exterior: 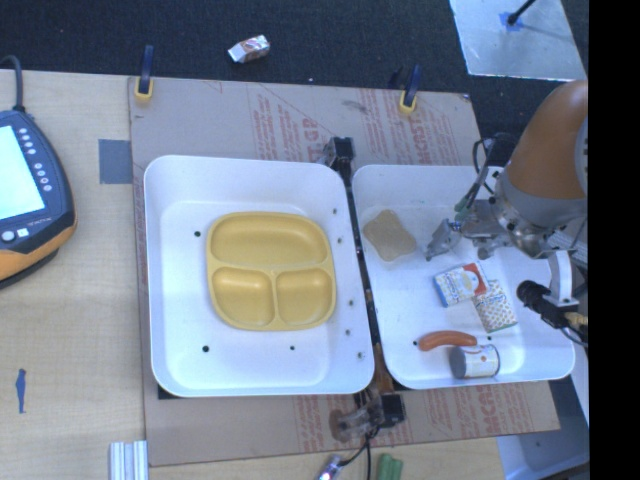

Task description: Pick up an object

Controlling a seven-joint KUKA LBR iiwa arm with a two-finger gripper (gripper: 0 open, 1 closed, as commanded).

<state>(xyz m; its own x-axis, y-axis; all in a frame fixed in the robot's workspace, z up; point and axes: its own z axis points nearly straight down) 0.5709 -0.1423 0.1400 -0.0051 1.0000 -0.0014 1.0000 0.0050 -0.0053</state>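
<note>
Nearest the camera: a small grey-and-white can [474,361] on its side at the right bin's front edge, an orange sausage-shaped piece [446,340] just behind it.

Left bin [165,268]: one yellow divided tray [270,269], three compartments, lying flat near the centre.

Right bin [400,368]: tan sponge-like pad [389,235] at the rear left; blue-and-white carton [458,285] mid-bin, touching a speckled packet [495,308] on its right; the can and sausage piece at the front.

Gripper [440,242]: low over the right bin, between pad and carton, fingers spread apart, nothing between them.
</note>
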